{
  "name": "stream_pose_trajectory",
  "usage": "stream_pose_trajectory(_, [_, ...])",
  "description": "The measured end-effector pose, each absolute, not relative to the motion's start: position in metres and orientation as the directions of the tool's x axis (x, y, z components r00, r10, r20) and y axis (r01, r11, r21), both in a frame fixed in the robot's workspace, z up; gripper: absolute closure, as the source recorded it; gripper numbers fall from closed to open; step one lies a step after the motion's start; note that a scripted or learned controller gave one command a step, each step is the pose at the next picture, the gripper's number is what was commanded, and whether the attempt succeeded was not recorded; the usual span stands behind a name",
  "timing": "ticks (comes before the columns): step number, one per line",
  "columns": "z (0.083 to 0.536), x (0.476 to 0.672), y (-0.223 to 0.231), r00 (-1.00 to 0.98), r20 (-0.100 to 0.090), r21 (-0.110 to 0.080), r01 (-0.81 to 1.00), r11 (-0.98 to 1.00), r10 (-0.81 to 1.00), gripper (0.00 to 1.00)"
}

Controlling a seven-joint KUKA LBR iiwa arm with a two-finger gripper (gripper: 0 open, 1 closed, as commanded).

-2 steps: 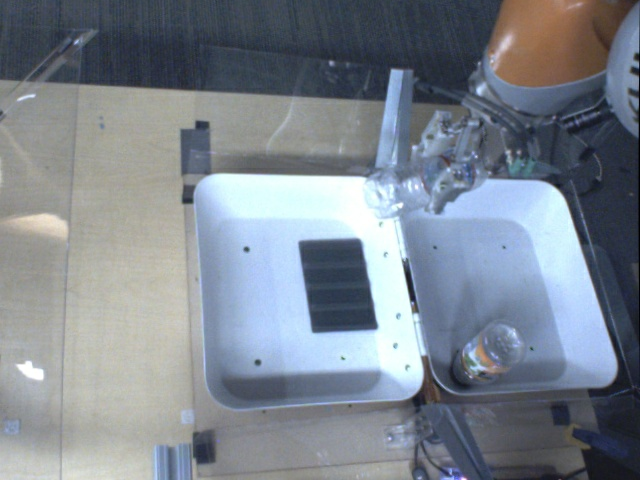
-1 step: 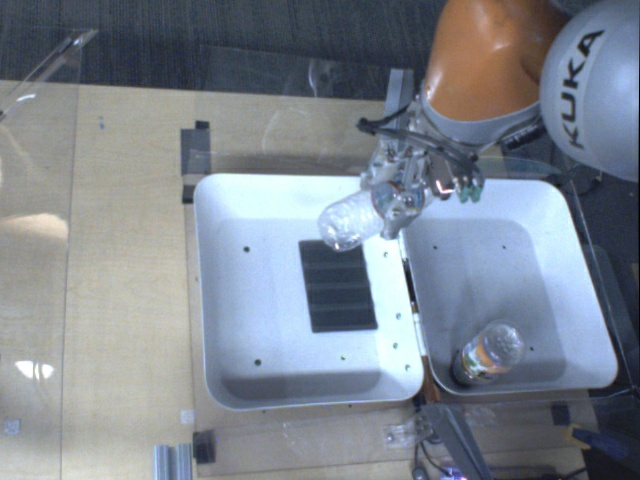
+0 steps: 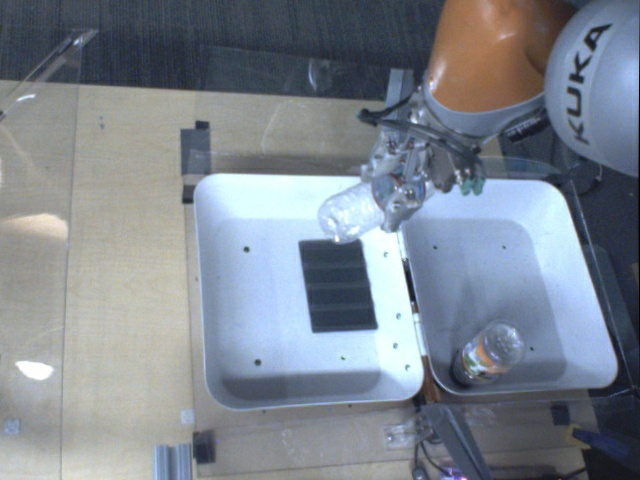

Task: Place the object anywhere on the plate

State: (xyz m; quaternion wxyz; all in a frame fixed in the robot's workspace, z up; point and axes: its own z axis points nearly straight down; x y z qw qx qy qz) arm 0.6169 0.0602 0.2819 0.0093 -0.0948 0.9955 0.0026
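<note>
Pale wood worktop [image 3: 100,268] carries two white bins; I see the left bin [image 3: 230,368] holding a dark ribbed plate [image 3: 338,285]. The arm [image 3: 500,38] is cut off at the top and right edges. My gripper [image 3: 398,200] grips a crumpled clear bottle [image 3: 350,214], blurry, long axis pointing left, over the left bin's far edge above the plate. Another bottle [image 3: 488,353] lies in the right bin [image 3: 560,218].
</note>
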Motion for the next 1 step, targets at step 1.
stream_pose_trajectory(1, [0.2944, 0.6187, 0.0617, -0.982, -0.029, 0.005, -0.187, 0.982, -0.187, 1.00])
